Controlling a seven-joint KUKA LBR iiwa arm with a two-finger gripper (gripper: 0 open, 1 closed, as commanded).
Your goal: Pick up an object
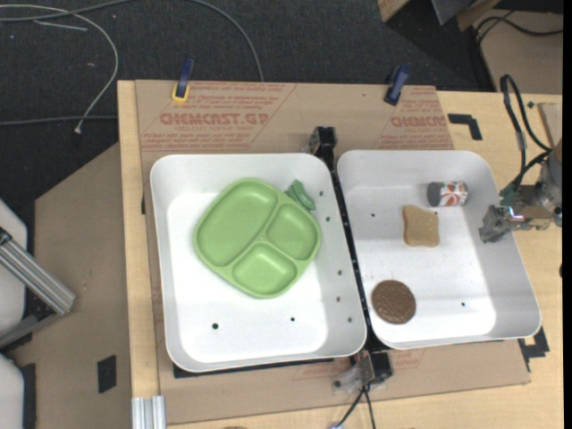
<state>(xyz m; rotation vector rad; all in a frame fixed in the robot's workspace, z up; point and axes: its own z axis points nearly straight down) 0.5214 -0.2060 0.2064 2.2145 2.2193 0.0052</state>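
Three candidate objects are seen in the right bin [500,266]: a small can [448,194] lying on its side at the far right, a tan slice-shaped piece [421,226] just near of it, and a brown disc [393,301] at the near left. All are well apart, presumably scattered for single grasps. The gripper [494,224] is seen at the bin's right rim, nothing visibly held; whether the jaws are released or clenched cannot be told. A green divided plate [257,237] lies in the left bin [183,311].

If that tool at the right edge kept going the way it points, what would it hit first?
The tool sits over the right bin's right rim, pointing leftward and down. It would probably meet the bin's white floor first, short of the tan sponge-like piece. Depth is hard to judge here.
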